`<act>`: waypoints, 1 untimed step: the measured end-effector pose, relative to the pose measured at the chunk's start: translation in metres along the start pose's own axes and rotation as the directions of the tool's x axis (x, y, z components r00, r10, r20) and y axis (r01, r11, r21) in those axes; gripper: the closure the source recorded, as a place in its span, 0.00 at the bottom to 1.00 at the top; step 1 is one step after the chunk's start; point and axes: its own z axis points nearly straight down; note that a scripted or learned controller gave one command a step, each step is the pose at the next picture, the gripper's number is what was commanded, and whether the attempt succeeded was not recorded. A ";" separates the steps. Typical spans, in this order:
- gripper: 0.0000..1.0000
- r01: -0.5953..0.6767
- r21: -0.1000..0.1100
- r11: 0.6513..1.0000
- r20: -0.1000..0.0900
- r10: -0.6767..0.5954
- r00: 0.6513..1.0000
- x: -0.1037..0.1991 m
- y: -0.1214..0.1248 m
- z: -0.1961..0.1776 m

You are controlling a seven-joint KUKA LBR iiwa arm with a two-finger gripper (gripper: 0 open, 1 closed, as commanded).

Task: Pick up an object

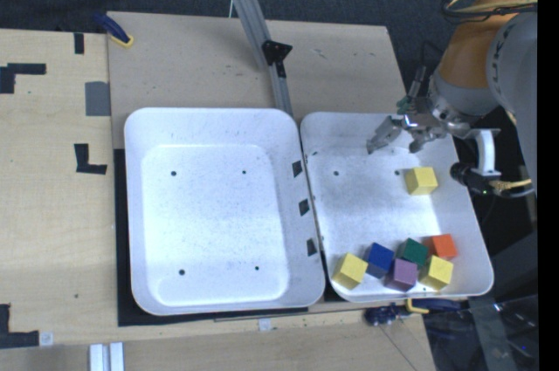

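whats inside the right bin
The right bin holds a lone yellow cube, and a cluster by its near edge: yellow, blue, green, purple, orange, yellow. The tool hangs open above its far end.

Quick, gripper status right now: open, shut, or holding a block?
Gripper: open, fingers spread, nothing between them; above the far end of the right bin, apart from the lone yellow cube.

Your arm reaches in from the right, wrist bent down, and your gripper hangs with fingers spread, holding nothing.
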 end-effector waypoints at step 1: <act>0.00 0.000 0.000 1.000 -0.001 0.000 1.000 0.001 -0.001 0.055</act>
